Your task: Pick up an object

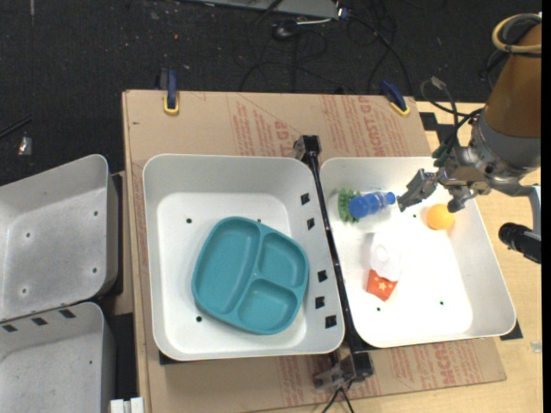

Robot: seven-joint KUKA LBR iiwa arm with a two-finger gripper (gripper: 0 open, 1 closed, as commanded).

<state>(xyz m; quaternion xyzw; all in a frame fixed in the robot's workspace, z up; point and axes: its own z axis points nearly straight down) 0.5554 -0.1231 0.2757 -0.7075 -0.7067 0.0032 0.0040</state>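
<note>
right bin [482,317] | orange ball [440,218] between open end effector [437,193] fingers

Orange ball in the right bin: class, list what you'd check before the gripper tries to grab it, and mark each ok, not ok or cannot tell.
1. Orange ball in plain sight in the right bin: ok.
2. Gripper open: ok.
3. Nothing between its fingers: ok.
4. Gripper right above the ball: ok.
5. Ball apart from the blue bottle and red-and-white packet: ok.
6. Gripper height above ball: cannot tell.
</note>
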